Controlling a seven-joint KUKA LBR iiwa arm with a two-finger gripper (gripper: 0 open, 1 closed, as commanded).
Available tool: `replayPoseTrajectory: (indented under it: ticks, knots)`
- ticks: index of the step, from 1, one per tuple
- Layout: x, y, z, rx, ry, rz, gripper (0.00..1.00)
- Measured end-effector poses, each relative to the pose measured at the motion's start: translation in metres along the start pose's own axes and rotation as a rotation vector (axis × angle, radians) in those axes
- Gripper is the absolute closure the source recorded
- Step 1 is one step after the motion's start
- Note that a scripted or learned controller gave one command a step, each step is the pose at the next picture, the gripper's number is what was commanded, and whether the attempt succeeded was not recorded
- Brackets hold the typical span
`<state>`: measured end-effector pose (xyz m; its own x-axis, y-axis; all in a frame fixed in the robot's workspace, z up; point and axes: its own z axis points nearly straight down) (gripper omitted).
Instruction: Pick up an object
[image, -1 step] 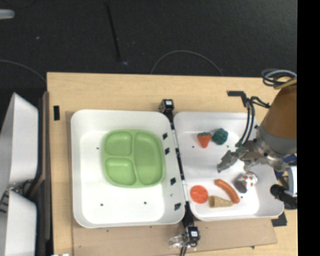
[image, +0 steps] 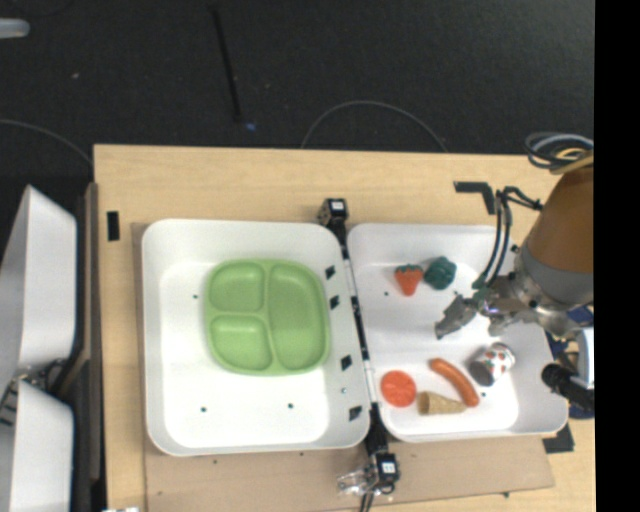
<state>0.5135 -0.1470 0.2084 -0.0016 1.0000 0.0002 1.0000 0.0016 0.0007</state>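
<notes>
Camera view, from above and at a slant. Two shallow white bins sit side by side on the wooden bench. The left bin (image: 170, 400) bears a green divided plate (image: 267, 316) lying flat near its middle, well apart from the arm; I judge it a receiving place rather than a target.

The right bin (image: 400, 420) holds the loose candidates. Toward the far side lie a small red-orange piece with a green top, possibly a toy strawberry (image: 407, 279), and a dark teal lump (image: 440, 271), just beside each other. Toward the near side lie an orange-red disc (image: 398, 388), a tan cone (image: 440, 403) and a red sausage-shaped piece (image: 454, 380), close together, the sausage apparently touching the cone. A small grey-and-white object with red marks (image: 492, 362) lies to their right.

The arm enters from the right, its orange band above the wrist. The gripper (image: 452, 318) is poised over bare bin floor between the two groups. Its fingers appear spread a little, with nothing between them; no object is held.

Judgement: the pick is not yet made. The clustered near-side items risk being nudged together; the grey-and-white object stands freer.
</notes>
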Motion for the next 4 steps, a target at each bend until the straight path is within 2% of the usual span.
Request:
replayPoseTrajectory:
  ticks: [2, 3, 4]
  knots:
    - [-0.012, -0.005, 0.103, 0.003, -0.001, 0.003, 0.0]
    - [-0.012, -0.003, 0.089, -0.002, 0.0, 0.008, 1.0]
    - [-0.017, -0.009, 0.03, -0.006, -0.003, 0.008, 1.0]
